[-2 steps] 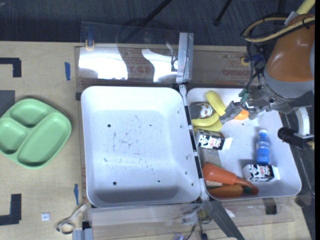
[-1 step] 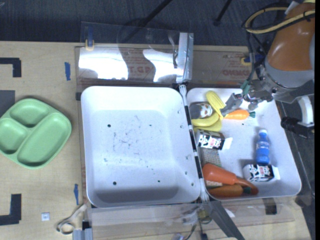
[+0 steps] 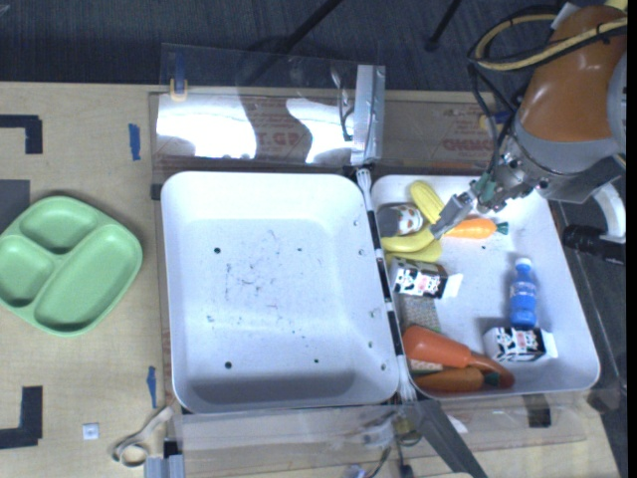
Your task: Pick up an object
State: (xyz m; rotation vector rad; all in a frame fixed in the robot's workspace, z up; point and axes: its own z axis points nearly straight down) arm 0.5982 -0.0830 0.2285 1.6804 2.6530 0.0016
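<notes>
two white bins are seen side by side: the left bin (image 3: 264, 287) and the right bin (image 3: 567, 307). the arm (image 3: 567, 98) reaches in from the right, and its gripper (image 3: 456, 212) is held low over the upper part of the right bin, just beside the banana and the small carrot. whether anything is clamped cannot be told.

in the right bin are counted: one banana (image 3: 418, 222), yellow, near the upper left; one small carrot (image 3: 468, 230) with a green tip, just right of the banana; one blue bottle (image 3: 524, 293), upright; two cow-patterned cartons, one (image 3: 420, 283) below the banana and one (image 3: 518, 343) below the bottle; one large carrot (image 3: 448, 350) along the lower edge, with a reddish piece (image 3: 453, 378) under it that is too dim to name.

one green plate (image 3: 65, 264) with three compartments is set on the bench, well left of the bins.
</notes>
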